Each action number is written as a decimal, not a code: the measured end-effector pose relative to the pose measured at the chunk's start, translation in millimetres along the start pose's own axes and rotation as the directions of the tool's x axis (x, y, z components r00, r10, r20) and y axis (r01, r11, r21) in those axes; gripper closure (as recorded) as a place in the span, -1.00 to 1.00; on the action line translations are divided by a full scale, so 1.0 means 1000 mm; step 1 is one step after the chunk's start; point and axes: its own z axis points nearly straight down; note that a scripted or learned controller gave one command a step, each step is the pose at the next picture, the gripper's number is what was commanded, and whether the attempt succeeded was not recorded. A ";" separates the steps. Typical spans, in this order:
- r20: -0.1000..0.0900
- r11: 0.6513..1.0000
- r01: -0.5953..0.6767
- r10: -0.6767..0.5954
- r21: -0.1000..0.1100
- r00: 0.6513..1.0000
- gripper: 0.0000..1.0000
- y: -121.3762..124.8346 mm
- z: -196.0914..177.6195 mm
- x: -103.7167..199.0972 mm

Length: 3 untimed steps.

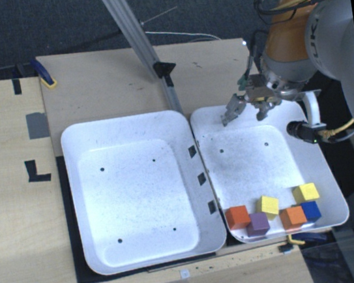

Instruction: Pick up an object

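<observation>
While the small coloured blocks all crowd the near edge of the right-hand shallow white plastic bin (pixel 229 137), the grey arm's two-finger gripper (pixel 246 112) hangs over that bin's far end, well apart from every one of them. Its two dark fingers (pixel 232 111) stand spread, with nothing between them, so no object is held yet.

The candidates for picking lie in a loose row: an orange cube (pixel 237 216), a purple cube (pixel 259 223) just beside it, a yellow cube (pixel 269 205) tilted behind those, then a second orange cube (pixel 293 217) touching a blue cube (pixel 310 210), and a second yellow cube (pixel 306 192) just behind them. Packed so near the bin's sloping wall and so near one another, they probably leave little room for a finger on either side; the first orange cube or the tilted yellow one looks the most open to a grasp.

The left-hand shallow white plastic bin (pixel 78 185) sits edge to edge with the right one, small black clips marking the seam between them. Both rest on a pale wooden bench (pixel 89 84) marked with scraps of black tape, and a slanted metal rail (pixel 134 32) crosses the bench's far side. Beyond the bench lies dark blue-grey flooring.
</observation>
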 end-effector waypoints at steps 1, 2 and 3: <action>0.002 1.000 0.000 0.000 0.003 1.000 -1.00 0.045 0.087 -0.013; 0.001 1.000 -0.001 0.001 -0.004 1.000 -1.00 0.036 0.041 -0.009; -0.002 1.000 0.004 -0.004 -0.002 1.000 -1.00 0.016 0.015 0.044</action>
